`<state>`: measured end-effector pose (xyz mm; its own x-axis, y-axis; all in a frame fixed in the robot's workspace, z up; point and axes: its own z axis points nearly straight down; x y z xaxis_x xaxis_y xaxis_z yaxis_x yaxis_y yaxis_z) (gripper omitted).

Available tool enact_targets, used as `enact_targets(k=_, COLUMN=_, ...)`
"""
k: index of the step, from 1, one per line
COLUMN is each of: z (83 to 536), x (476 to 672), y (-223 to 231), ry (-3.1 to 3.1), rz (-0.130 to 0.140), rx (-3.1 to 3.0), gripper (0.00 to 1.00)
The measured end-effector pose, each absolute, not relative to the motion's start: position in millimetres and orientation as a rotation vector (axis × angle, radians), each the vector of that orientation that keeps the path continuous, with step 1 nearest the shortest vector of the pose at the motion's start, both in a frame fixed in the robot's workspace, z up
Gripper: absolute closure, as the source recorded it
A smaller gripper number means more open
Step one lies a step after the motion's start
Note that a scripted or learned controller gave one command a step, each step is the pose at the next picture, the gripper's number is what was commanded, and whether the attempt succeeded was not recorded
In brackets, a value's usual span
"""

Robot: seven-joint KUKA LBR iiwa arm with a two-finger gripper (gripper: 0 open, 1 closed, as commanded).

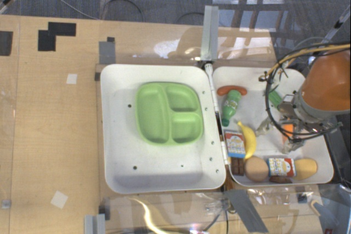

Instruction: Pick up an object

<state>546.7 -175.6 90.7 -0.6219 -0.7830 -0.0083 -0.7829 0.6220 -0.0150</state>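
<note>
The right bin holds several small items. A green bottle lies beside a red sausage-like piece. A yellow banana rests next to a small red and white carton. Along the front wall lie a brown round item, a labelled can and a tan roll. My gripper hangs low over the bin's right half, under the orange band. A small orange item shows at the gripper; whether it is held is unclear.
The left bin carries a green divided plate. A metal divider separates the two bins. Cables loop around the wrist above the right bin's back corner. Wooden bench spreads to the left.
</note>
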Motion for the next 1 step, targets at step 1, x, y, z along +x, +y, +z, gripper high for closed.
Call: enact_targets(k=1, z=90.5, x=591.5, y=-89.8, ry=2.828, rz=-0.009, rx=-1.328, gripper=0.0)
